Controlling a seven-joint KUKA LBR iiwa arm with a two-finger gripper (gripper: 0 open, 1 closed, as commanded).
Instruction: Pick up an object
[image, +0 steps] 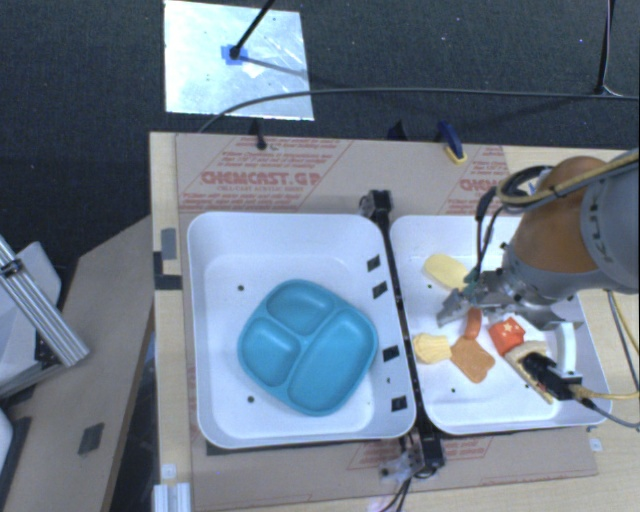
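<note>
Gripper (462, 303) low in right bin (440, 415), fingers spread apart, unladen, between yellow piece (444, 269) and orange sausage (472, 322), blue plate (307, 346) in left bin (225, 420)

Two bins side by side on the bench, clips along the shared wall between them. Left bin (215, 330): a divided plate (307, 345) lies flat near its centre, tilted diagonally. Right bin (440, 405): small food items clustered left of centre. A pale piece (445, 269) sits toward the back, another pale piece (431, 347) at the front near the divider. A flat brownish piece (471, 360) lies just right of that, a slim sausage-like piece (473, 322) behind it, a boxy piece (507, 333) further right. Gripper (452, 306) is over the right bin, between the back pale piece and the sausage.
</note>
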